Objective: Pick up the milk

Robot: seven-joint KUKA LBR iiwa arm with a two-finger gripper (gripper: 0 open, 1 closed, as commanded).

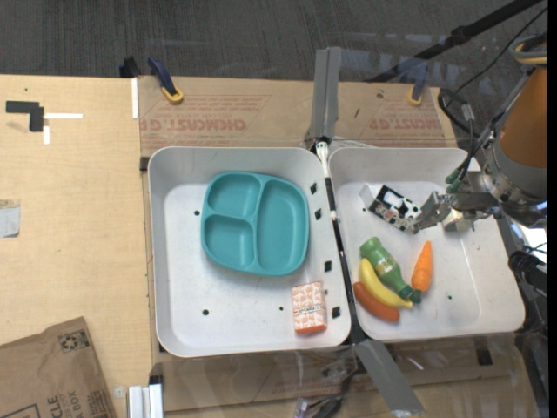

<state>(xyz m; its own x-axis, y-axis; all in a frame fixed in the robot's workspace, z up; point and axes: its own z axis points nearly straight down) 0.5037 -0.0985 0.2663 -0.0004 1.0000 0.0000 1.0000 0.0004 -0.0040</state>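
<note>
Taking the metal divider (326,172) between the two bins as the landmark: well left of it, in the left shallow white plastic bin (165,259), lies a teal three-compartment plastic plate (256,223); nearer the divider, toward that bin's front corner, rests the small orange-and-white milk carton (309,308), untouched. Just right of the divider, in the right white bin (487,307), sit a black-and-white printed packet (392,205), a green plastic bottle (387,271), a yellow banana (383,287), a red sausage-shaped toy (376,304) and an orange carrot (422,266). Farther right the arm's hand (428,216) hovers beside the packet; whether it is open or closed I cannot tell
</note>
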